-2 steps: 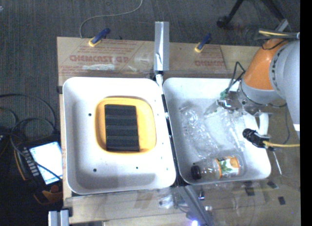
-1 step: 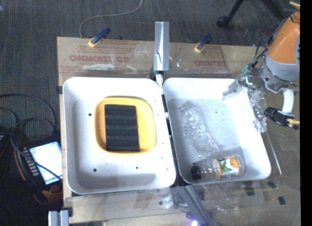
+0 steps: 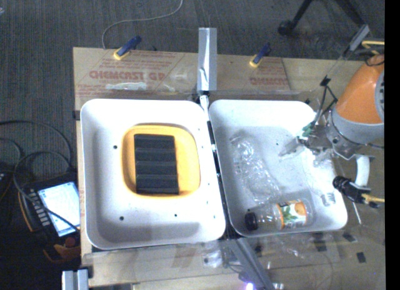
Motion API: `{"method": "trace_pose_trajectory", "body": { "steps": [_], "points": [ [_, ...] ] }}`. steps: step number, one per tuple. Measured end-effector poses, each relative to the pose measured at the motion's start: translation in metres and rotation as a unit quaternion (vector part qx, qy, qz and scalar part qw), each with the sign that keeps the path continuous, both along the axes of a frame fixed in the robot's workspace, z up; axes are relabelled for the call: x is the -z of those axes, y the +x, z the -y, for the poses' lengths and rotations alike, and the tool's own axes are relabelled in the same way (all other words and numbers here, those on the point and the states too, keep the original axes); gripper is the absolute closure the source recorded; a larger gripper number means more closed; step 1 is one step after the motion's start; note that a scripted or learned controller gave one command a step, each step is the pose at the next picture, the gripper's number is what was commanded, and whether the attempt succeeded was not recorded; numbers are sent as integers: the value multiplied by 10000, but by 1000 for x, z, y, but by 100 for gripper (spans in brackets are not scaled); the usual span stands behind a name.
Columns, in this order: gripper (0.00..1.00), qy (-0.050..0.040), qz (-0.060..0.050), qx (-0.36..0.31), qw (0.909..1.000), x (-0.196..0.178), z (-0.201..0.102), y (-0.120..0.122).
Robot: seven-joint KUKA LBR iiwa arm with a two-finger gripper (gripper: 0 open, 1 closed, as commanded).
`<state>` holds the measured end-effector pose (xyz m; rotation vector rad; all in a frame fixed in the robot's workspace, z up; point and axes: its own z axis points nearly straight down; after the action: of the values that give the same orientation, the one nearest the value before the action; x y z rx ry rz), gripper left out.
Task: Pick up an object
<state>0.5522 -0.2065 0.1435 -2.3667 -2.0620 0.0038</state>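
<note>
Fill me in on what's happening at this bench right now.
A grey robot arm with an orange band reaches in from the right, its gripper over the upper right part of the right bin. That bin holds a small bottle lying on its side near the front edge and some crumpled clear plastic in the middle. The left bin holds a yellow tray with a black ribbed block. Nothing can be seen between the fingers, so no pick is evident yet.

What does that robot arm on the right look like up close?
The arm is a rounded grey body with a broad orange band above the wrist. Below it sits a small gripper of pale, partly see-through parts, with thin dark cables running past.
</note>
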Motion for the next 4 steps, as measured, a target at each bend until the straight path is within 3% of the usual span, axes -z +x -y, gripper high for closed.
{"method": "trace_pose_trajectory", "body": {
  "steps": [1, 2, 3, 4],
  "points": [
    [0, -11, 13, 468, 9989, -116, -23, -47],
    [0, 7, 0, -197, 9998, -18, -7, -69],
    [0, -4, 42, -1013, 9948, 46, -2, -66],
    [100, 2, 41, -1016, 9948, 38, -2, -66]
  ]
}}
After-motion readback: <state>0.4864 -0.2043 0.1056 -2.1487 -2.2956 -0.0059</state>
